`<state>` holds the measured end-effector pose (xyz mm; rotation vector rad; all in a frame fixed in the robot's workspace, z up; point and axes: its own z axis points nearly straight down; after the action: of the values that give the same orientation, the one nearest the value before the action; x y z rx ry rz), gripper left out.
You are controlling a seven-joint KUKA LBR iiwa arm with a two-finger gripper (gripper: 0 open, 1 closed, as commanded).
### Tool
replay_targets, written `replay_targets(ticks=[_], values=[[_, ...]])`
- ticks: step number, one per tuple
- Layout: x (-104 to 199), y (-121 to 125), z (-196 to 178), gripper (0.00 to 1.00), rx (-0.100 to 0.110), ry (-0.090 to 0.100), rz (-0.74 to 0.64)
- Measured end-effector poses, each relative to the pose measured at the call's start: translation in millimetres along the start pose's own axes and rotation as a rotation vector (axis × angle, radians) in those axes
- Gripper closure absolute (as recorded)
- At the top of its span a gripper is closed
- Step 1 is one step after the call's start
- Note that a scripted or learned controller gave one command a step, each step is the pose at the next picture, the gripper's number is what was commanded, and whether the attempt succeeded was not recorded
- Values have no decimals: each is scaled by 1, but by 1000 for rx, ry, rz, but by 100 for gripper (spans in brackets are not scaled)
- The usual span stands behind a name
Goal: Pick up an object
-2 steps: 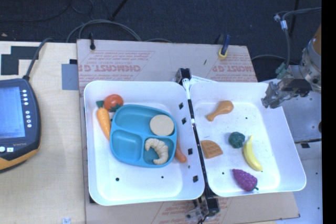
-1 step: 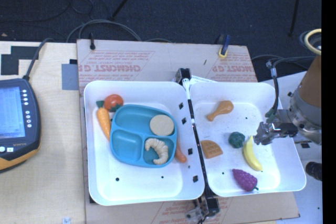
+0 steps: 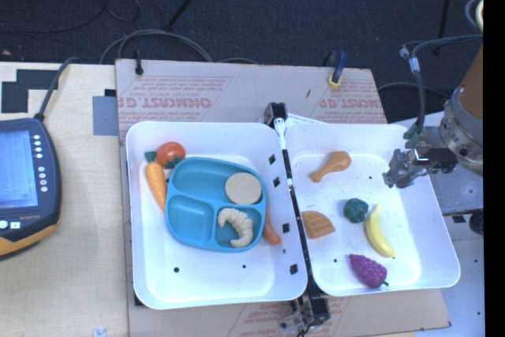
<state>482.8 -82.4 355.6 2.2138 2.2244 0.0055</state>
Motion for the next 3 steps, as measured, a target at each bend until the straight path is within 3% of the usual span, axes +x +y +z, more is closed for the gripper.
replay_targets(ticks=[1,2,3], values=[[11,-7,11,100,9,0,3],[63,-8,72,100,15,2,0],[-5,-8,49,100,6,-2,10]])
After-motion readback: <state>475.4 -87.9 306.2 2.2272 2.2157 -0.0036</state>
